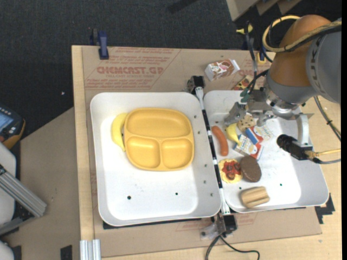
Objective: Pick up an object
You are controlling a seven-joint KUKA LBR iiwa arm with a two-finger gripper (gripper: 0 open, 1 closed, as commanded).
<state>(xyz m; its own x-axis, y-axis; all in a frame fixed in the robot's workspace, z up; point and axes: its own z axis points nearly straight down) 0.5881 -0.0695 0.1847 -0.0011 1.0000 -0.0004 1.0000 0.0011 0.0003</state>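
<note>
Currently no pick done: end effector (245, 114) low over right bin (303, 191) clutter near cracker (247, 120) and hotdog (219, 140). Grip state unclear, cannot tell. Nothing visibly lifted; grasp and raise left. Yellow tray (159, 137) sitting in left bin (108, 172).

You see 2 white bins (108, 199): one carries a yellow divided tray (159, 137); the other, at 3 o'clock, a red-orange sausage (220, 140), brown patty (250, 168), tan bun (254, 196). The bench (135, 69) is tan with red lettering.
</note>
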